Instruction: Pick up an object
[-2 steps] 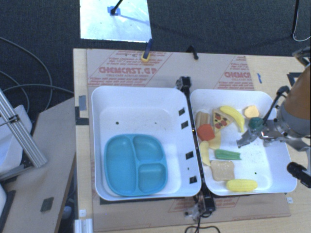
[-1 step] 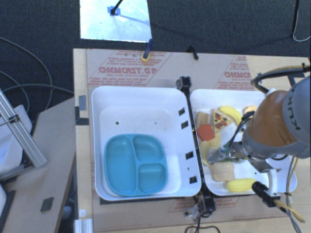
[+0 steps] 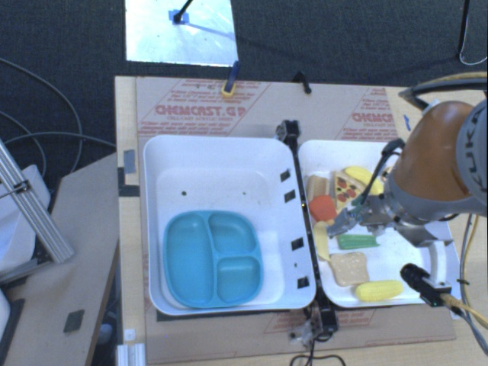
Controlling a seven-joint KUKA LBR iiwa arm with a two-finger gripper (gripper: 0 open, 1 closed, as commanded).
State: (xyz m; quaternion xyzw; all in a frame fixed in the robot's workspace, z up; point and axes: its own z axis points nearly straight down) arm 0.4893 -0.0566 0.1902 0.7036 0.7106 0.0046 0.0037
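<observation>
The right bin [image 3: 335,150] holds several toy foods: a red tomato [image 3: 322,207], a pizza slice [image 3: 347,190], a yellow piece [image 3: 358,177], a green pod [image 3: 358,242], a slice of toast [image 3: 349,268], a yellow corn cob [image 3: 379,289] and a pale strip [image 3: 322,243]. My gripper [image 3: 345,221] hangs low over the middle of this bin, just right of the tomato and just above the green pod. Nothing visibly sits in its grasp. The arm's orange and grey body covers the bin's right part.
The left bin [image 3: 221,148] holds a blue divided plate [image 3: 213,258] at its front. A black clamp strip [image 3: 299,204] runs between the bins. A black bracket [image 3: 423,281] on the arm sits over the right bin's front right corner. A silver sheet [image 3: 181,20] lies behind the bench.
</observation>
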